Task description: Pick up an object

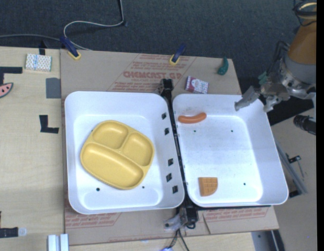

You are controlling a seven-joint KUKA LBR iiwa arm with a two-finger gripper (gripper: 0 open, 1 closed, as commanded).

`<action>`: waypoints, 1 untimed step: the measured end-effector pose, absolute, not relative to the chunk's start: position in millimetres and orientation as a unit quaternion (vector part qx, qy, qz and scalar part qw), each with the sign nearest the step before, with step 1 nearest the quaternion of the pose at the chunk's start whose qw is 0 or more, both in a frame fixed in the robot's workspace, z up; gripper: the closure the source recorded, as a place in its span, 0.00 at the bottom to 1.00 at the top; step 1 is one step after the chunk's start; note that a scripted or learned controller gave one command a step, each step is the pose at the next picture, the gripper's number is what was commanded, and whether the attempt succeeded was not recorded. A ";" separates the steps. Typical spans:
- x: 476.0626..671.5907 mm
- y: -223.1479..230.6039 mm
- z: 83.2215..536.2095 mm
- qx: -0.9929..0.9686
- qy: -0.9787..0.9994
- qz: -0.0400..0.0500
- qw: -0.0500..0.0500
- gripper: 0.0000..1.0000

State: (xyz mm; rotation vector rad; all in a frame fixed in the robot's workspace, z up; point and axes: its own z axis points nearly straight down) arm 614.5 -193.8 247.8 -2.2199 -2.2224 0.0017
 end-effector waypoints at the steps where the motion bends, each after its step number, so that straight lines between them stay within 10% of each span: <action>1: 624.7 -181.9 111.1 -0.706 -0.708 0.001 0.002 0.00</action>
